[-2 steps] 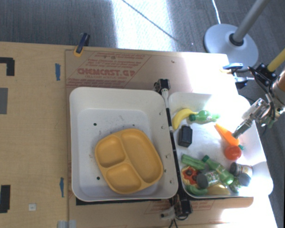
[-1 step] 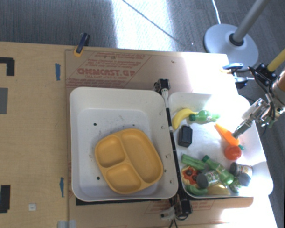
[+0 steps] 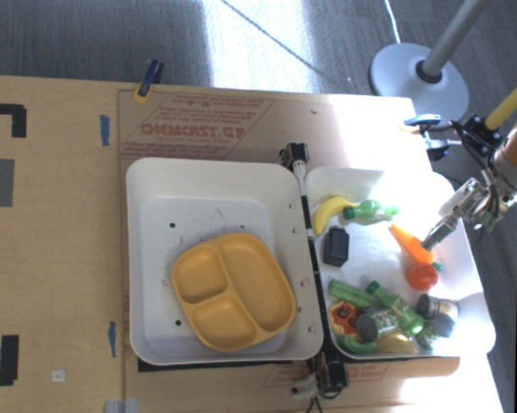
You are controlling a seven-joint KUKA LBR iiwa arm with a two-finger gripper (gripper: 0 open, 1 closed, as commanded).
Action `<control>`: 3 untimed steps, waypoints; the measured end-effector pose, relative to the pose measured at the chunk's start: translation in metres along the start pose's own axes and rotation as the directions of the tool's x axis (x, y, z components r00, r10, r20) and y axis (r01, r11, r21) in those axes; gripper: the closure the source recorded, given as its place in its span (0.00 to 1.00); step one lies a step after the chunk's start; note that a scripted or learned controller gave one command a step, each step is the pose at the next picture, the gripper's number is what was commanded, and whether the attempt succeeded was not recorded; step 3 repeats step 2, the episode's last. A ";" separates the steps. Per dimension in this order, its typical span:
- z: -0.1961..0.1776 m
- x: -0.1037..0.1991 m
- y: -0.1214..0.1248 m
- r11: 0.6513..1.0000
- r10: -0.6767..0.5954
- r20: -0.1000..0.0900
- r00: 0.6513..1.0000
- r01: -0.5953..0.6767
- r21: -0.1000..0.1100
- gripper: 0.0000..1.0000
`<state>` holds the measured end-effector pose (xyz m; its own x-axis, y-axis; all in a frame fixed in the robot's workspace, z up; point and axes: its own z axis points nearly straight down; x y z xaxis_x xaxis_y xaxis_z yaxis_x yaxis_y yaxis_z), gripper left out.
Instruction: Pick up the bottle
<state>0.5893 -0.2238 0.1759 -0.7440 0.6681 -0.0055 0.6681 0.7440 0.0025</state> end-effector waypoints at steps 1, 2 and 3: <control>0.000 0.000 0.000 1.000 0.000 0.000 1.000 0.000 0.000 0.00; 0.000 0.000 0.000 1.000 0.000 0.000 1.000 0.000 0.000 0.00; 0.000 0.000 0.000 1.000 0.000 0.000 1.000 0.000 0.000 0.00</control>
